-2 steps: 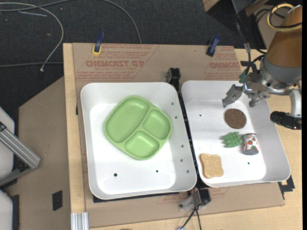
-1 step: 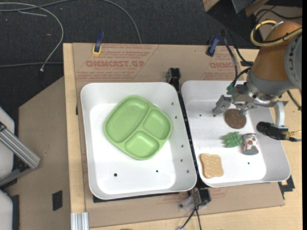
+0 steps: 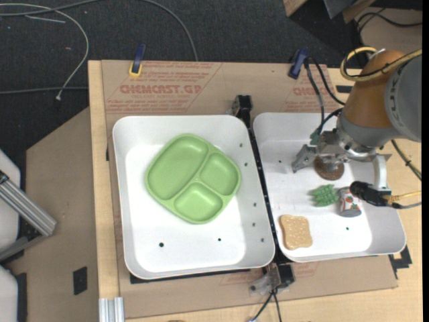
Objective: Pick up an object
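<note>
Gripper (image 3: 327, 158) sits low in the right bin (image 3: 281, 129), over a brown round object (image 3: 329, 171); we cannot tell its state, the wrist hides it. We see the grey arm (image 3: 379, 106) with its orange band coming in from the right. Both white bins rest side by side on a cardboard-covered bench (image 3: 100, 180) with red print; dark carpet (image 3: 80, 19) and loose cables lie beyond, blue clamps (image 3: 138, 57) at the back edge. Left bin (image 3: 134, 247) holds a green three-compartment plate (image 3: 193, 178), lying flat, near centre. In the right bin we note a small green leafy toy (image 3: 324, 195) just beside a red-and-grey item (image 3: 348, 203), and a tan toast slice (image 3: 295, 232) near the front left corner, apart from the others.
</note>
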Tool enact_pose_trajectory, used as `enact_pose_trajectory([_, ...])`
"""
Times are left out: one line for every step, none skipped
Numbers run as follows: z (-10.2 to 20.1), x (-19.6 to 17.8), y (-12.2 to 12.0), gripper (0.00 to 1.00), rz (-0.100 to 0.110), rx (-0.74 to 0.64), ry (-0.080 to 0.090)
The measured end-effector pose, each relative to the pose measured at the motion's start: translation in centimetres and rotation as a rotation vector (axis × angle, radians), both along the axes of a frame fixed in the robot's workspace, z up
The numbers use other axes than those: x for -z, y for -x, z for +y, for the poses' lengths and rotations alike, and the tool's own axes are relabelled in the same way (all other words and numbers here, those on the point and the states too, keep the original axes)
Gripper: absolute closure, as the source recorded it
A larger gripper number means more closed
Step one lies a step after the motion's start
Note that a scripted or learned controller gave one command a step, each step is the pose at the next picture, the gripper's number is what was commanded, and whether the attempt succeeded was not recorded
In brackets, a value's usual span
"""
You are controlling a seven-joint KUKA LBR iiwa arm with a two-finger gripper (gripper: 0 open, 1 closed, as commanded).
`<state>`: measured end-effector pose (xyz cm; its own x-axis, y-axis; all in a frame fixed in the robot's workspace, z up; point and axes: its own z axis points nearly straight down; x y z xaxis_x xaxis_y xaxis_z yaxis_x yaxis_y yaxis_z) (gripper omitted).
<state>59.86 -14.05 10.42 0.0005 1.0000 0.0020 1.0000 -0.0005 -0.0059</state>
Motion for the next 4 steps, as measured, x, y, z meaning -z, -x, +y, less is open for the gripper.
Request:
enact_pose_trajectory([0.0, -1.5, -0.2, 1.0, -0.006, 0.0, 0.001])
enact_pose_trajectory([-0.5, -7.4, -1.2, 1.0, -0.013, -0.001, 0.004])
enact_pose_trajectory([-0.5, -12.2, -1.3, 1.0, -0.013, -0.002, 0.004])
enact_pose_trajectory([4.6, -11.3, -0.7, 1.0, -0.003, -0.004, 0.0])
